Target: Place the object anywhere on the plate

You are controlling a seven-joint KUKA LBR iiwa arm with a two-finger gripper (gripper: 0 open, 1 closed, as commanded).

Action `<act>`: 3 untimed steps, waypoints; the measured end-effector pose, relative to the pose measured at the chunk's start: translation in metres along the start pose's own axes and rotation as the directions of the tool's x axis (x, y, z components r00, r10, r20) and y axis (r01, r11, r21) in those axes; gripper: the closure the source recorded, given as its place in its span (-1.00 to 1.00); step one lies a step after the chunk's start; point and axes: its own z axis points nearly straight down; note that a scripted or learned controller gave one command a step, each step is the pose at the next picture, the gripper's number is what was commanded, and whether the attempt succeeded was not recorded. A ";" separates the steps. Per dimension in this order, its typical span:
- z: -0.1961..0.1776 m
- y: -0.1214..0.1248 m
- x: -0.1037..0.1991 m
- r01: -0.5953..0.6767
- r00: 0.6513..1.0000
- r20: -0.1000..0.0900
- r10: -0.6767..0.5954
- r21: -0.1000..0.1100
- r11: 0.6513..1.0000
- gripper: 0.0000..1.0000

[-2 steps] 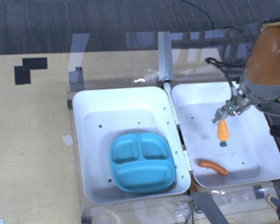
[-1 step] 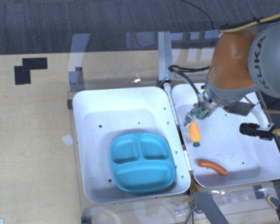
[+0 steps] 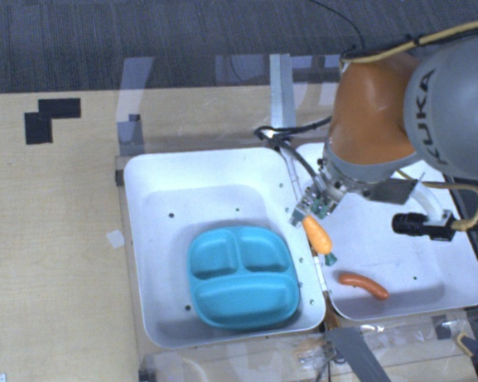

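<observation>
A blue three-compartment plate [image 3: 242, 275] lies in the left bin [image 3: 155, 235], toward its front. My gripper [image 3: 312, 209] hangs over the wall between the two bins, just right of the plate's far right corner. It is shut on the top end of an orange toy carrot [image 3: 318, 236]. The carrot points down and toward the front, and its green tip is above the divider. The grey and orange arm [image 3: 382, 115] covers the back of the right bin.
An orange-red sausage-shaped toy [image 3: 364, 285] lies near the front of the right bin [image 3: 447, 292]. A black cable connector [image 3: 421, 224] sticks out beside the wrist over the right bin. Metal brackets stand at the bins' back edge.
</observation>
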 end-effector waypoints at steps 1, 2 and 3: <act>0.000 0.000 0.000 0.000 1.000 0.000 0.000 0.000 1.000 -1.00; -0.011 0.002 -0.001 0.000 1.000 0.004 0.000 -0.006 1.000 1.00; 0.016 -0.036 -0.034 0.047 0.999 0.001 -0.047 0.000 0.999 1.00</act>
